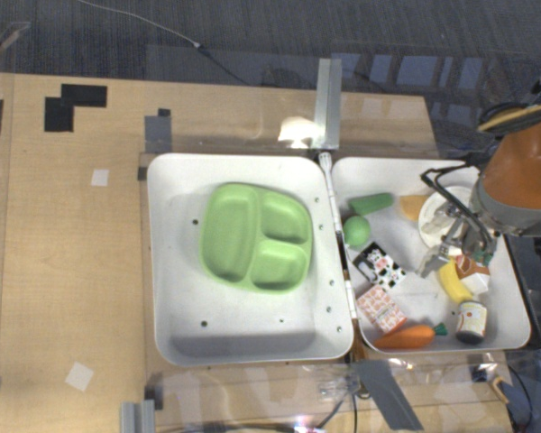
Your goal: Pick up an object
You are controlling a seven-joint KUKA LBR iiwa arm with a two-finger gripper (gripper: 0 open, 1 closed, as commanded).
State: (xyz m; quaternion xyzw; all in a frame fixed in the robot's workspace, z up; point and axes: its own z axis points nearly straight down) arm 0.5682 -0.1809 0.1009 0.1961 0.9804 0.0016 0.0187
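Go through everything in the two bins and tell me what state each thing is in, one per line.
Green divided plate: right side up in the left bin.
Carrot: lying flat by the right bin's front wall.
Banana: lying flat, below the gripper.
Small jar: on its side.
Green ball: resting against the divider.

Divided tray (pixel 255 237) in left bin (pixel 167 260) — carrot (pixel 404 336), banana (pixel 453 282), bottle (pixel 472 321) in right bin (pixel 520 327).
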